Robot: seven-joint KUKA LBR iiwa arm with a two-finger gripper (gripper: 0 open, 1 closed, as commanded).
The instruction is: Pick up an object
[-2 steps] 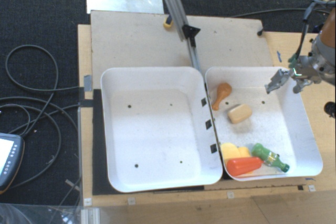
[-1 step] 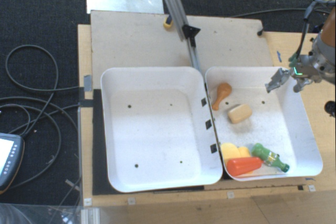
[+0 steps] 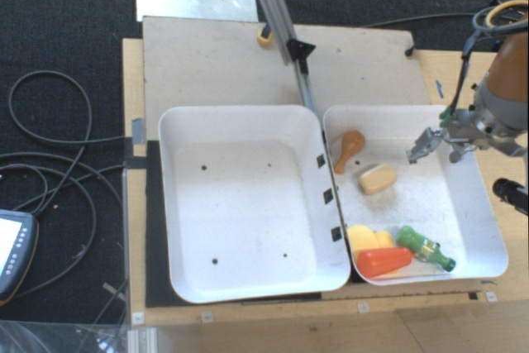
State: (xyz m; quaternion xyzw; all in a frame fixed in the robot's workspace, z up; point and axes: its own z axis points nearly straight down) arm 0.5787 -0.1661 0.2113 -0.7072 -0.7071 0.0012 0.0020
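Observation:
The right bin (image 3: 471, 202) holds several objects. A brown drumstick-shaped piece (image 3: 349, 149) lies near its left wall. A tan block (image 3: 378, 178) rests beside it, toward the middle. At the front edge sit a yellow piece (image 3: 368, 239), a red-orange pepper-like piece (image 3: 383, 261) and a green bottle (image 3: 426, 249). My gripper (image 3: 430, 145) hangs over the bin's back right area, to the right of the tan block and apart from it. Nothing shows between its fingers.
The left bin (image 3: 240, 202) stands next to the right one, with a black-marked divider wall between them. A grey pole (image 3: 277, 8) slants across the back of the bench. Cables and a tablet lie on the floor at left.

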